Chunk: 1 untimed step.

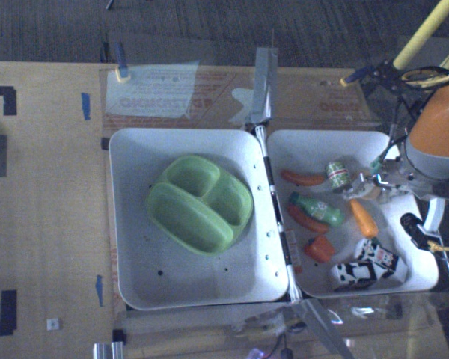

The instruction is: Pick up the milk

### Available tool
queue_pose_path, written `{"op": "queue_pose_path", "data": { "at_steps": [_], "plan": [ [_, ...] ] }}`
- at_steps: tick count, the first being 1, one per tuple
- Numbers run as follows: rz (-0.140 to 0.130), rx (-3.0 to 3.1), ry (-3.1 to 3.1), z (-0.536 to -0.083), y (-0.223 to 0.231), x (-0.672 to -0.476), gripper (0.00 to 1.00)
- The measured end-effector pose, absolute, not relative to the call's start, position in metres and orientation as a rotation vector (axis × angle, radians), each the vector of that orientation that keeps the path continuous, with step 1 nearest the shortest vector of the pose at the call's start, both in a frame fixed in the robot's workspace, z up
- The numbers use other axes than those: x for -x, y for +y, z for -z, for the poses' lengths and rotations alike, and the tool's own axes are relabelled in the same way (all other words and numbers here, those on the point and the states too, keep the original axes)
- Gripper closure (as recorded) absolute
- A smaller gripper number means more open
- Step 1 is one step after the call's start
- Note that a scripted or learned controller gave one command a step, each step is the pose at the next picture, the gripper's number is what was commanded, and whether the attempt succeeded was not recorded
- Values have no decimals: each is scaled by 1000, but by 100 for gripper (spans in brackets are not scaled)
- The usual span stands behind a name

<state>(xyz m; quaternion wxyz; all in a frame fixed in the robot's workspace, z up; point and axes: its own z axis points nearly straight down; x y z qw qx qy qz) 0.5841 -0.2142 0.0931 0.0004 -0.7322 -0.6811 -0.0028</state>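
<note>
Nearest the front edge of the counter, in the right bin's front right corner, the milk lies on its side: a small cow-patterned carton, black patches on white, its long axis running roughly left to right with the right end tipped slightly toward the back. Just left of it sits a red pepper-like piece, close but apart.

Further back come an orange carrot, a green bottle lying across a red chilli, then a sausage and a small can near the bin's back wall.

The pincer hangs over the bin's right back part, beside the can and above the carrot's top end. Whether it is apart or together cannot be told; nothing is visibly held. The milk lies toward the front edge from it, well apart, so the coming move calls for travel frontward, then a grip across the carton's short side.

The left bin holds a green divided plate.
</note>
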Motion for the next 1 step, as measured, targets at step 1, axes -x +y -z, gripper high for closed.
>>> {"op": "queue_pose_path", "data": {
  "at_steps": [1],
  "plan": [
    [2, 2324, -2106, -90, -211, -504, 0]
  ]
}}
